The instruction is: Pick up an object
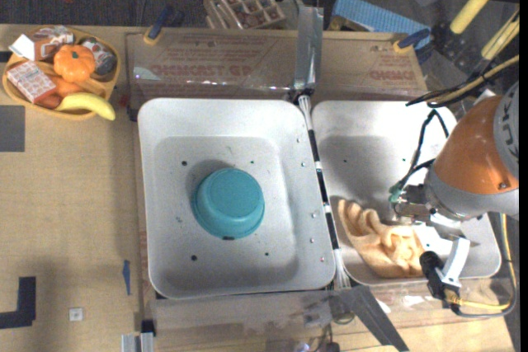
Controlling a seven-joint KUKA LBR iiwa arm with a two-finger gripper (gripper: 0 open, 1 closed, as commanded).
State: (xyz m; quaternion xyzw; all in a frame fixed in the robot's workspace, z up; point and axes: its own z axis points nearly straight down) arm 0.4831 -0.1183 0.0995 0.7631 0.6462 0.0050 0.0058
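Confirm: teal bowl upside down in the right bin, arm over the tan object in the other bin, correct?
Not quite. The teal bowl sits upside down in the left bin, not the right. The camera view shows the arm over the tan object in the right bin.

Two shallow white bins, the left bin (165, 136) and the right bin (346, 136), look like smooth moulded plastic with a soft sheen. At the left bin's centre, an upturned teal bowl (229, 202) shows a smooth, faintly glossy plastic surface. At about 5 o'clock in the right bin, a pale tan hand-shaped object (381, 241) looks rubbery and matt. The bench top (66, 210) reads as light, matt wood or board. At 3 o'clock the arm's orange band (481, 151) looks glossy, like painted metal or hard plastic.
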